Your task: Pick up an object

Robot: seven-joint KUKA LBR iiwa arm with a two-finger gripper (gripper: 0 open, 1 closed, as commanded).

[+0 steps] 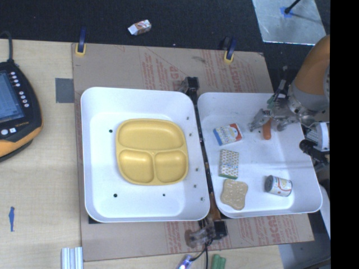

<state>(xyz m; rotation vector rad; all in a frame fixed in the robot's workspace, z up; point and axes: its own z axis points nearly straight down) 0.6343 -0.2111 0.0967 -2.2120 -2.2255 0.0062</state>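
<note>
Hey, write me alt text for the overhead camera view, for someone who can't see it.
A grey robot arm's two-finger gripper hangs over the right shallow white bin, which holds a small white-and-blue packet, a patterned green card, a tan bear-shaped biscuit and a small grey can. The left white bin holds a yellow three-compartment plastic tray.

Bright, even light falls from overhead, so the two shallow white plastic bins (140, 206) glare almost featureless while the dark floor beyond the bench (168, 10) sinks to near black. Shadows are soft and short, a faint grey one lying under the yellow three-compartment plastic tray (151, 150). The picture is slightly soft and grainy, and the grey-and-orange robot arm (311, 77) at the right looks blurred.
</note>
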